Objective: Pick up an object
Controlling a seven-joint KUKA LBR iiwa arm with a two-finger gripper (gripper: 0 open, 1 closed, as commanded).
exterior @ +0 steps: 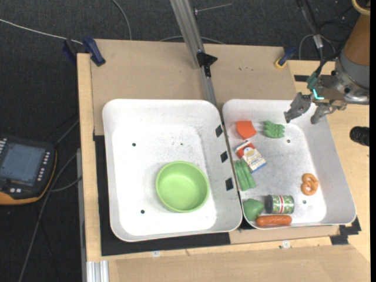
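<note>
Nearest in the right bin (338,175), a red sausage (274,220) lies lengthwise left-right beside a can (279,204); a pretzel (309,184) sits right. The left bin (120,128) holds a green bowl (182,186). Farthest, the gripper (308,111) hovers spread apart, holding nothing.

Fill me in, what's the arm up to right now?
The grey KUKA arm's gripper hangs over the top right corner of the right white bin, fingers spread, holding nothing. Its pick options lie below: an orange block, a green leafy toy, a small red-and-white carton, a pretzel, a green-labelled can and a red sausage. The left white bin holds a light green bowl. No grasp yet.
</note>
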